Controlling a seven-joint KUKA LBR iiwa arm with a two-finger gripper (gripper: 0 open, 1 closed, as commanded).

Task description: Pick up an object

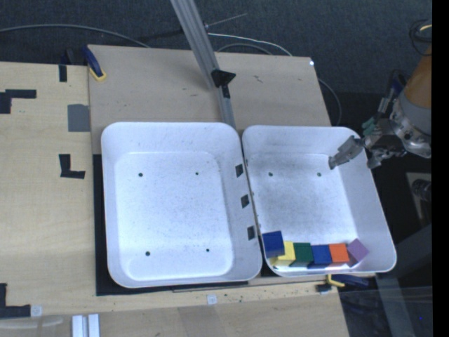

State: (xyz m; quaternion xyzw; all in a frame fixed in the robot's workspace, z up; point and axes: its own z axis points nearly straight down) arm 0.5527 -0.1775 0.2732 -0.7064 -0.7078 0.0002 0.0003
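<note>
A row of small blocks lies along the front wall of the right bin (309, 188): a blue block (273, 242), a yellow block (283, 256), a green block (302, 252), a second blue block (321, 255), an orange block (339, 253) and a purple block (357, 249). My gripper (358, 154) hangs over the bin's far right rim, well behind the blocks. It is open, with nothing between its fingers.
The left bin (168, 202) adjoins the right one. A slanted metal pole (200, 44) comes down from the top to the gap between the bins. Blue-and-yellow clamps sit at the bench's back left (95, 63) and front right (345, 281).
</note>
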